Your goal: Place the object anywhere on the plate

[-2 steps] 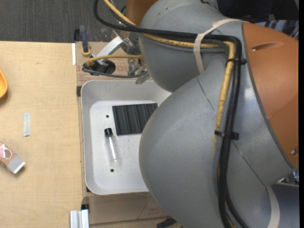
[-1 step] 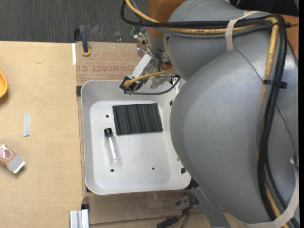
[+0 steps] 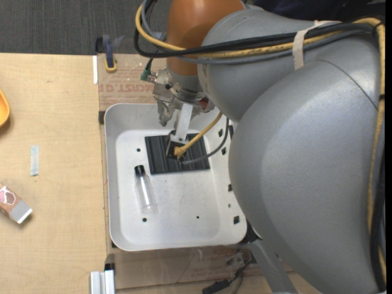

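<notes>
Up at the 12 o'clock end of the white bin [image 3: 184, 222], the gripper [image 3: 164, 116] hangs over the far edge of the black ribbed plate [image 3: 160, 155]. Honestly can't tell from this angle whether it's open or closed, and I don't see anything in it. The big grey arm [image 3: 306, 152] with its orange band [image 3: 196, 17] covers everything from 1 to 5 o'clock.

The plate lies flat on the bin floor, a bit toward 12 o'clock from the middle. The object, a clear vial with a black cap [image 3: 143, 190], lies on its side on the bare white floor at about 7 o'clock from the plate. Its cap end points to 12 and sits just beside the plate's near-left corner, and I can't say if they touch. So it's off the plate, and well apart from the gripper.

Outside the bin, on the wooden bench at 9 o'clock, there's a small pale strip [image 3: 34, 161]. A red-and-white wrapped thing with a grey end [image 3: 13, 205] lies closer to 8, with an orange bit [image 3: 2, 110] at the far edge. A blue clamp [image 3: 109, 51] sits at 11 o'clock beyond the bin.
</notes>
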{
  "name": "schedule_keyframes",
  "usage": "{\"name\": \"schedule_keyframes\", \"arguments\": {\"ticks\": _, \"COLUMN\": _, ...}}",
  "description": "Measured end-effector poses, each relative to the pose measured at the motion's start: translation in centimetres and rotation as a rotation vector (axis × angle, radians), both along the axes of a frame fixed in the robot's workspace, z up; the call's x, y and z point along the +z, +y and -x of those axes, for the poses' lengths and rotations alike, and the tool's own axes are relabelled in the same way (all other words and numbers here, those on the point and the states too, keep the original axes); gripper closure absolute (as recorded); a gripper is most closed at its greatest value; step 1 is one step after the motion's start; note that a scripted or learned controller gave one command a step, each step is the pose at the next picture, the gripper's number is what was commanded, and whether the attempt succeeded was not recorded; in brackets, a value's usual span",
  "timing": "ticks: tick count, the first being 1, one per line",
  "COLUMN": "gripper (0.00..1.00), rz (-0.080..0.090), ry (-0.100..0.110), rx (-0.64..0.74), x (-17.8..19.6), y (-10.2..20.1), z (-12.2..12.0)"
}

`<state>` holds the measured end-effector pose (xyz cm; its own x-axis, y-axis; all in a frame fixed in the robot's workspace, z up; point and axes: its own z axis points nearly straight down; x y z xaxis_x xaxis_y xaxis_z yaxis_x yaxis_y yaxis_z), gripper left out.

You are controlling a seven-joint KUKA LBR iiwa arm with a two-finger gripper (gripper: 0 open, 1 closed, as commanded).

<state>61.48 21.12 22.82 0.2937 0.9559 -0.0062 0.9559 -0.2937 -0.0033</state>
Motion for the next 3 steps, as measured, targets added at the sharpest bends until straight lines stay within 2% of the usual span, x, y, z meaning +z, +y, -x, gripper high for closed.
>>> {"name": "schedule_keyframes", "arguments": {"ticks": 1, "gripper": 0.0, "rz": 0.0, "ry": 0.0, "rx": 0.0, "x": 0.0, "y": 0.0, "z": 0.0}}
{"name": "schedule_keyframes", "arguments": {"ticks": 2, "gripper": 0.0, "rz": -0.002, "ry": -0.001, "rx": 0.409, "x": -1.2, "y": 1.7, "z": -4.4}}
{"name": "schedule_keyframes", "arguments": {"ticks": 3, "gripper": 1.0, "rz": 0.001, "ry": 0.001, "rx": 0.411, "x": -0.4, "y": 1.6, "z": -4.4}}
